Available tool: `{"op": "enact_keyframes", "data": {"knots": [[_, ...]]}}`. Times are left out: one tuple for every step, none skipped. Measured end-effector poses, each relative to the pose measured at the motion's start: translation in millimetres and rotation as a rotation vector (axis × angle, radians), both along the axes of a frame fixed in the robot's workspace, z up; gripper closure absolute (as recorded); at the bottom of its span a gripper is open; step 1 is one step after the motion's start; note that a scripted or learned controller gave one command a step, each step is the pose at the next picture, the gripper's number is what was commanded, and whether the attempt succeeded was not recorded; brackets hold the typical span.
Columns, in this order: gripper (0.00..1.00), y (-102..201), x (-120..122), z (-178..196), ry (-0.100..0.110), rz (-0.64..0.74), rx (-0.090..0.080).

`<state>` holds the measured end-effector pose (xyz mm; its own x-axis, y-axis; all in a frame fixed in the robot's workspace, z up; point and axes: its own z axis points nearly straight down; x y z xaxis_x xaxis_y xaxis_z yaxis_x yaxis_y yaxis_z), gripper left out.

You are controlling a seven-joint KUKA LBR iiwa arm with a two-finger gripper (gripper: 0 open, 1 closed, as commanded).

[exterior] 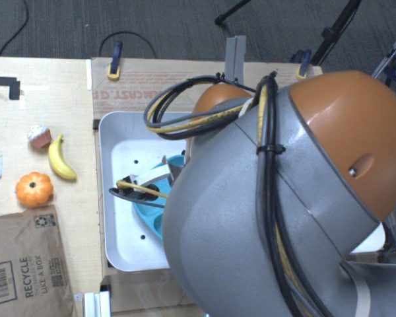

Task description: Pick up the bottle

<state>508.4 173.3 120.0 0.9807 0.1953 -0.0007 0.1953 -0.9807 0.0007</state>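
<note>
Most of the right side is the grey arm (251, 230) – smooth, matte, rounded like a big barrel, with a glossy orange dome (356, 137) on top. A bundle of black cables and a yellow braided hose (191, 114) loops off it in a flat oval.

Under that sits the shallow white plastic bin (107, 177), with rounded corners and a smooth floor with a few dark dots on it. A light blue glossy plastic thing (153, 215) with a curved edge pokes out from under the arm at the bin's right. Most of it is covered, so I honestly can't tell whether it's the bottle, or which way its long axis runs. Just left of it lies a thin black piece with a pale yellow stick (137, 190) across it, roughly left to right.

Can't tell whether the tool is clenched or released either – the arm's body is in the way.

On the pale wood-grain bench (39, 91), well left of the bin, a curved yellow banana (61, 158) lies beside a small round orange pumpkin (34, 189) with ribbed skin. There's also a little pink-and-white lumpy thing (39, 137). Below those there's a creased brown paper bag printed RECYCLE (23, 266).
</note>
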Motion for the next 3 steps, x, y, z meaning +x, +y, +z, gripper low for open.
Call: {"op": "enact_keyframes", "data": {"knots": [[1.0, 41, -31, 58, 0.001, 0.042, -0.001], [1.0, 53, 56, 41, 0.002, 0.173, -0.002], [1.0, 28, 133, -18, 0.0, 0.244, -0.002]]}}
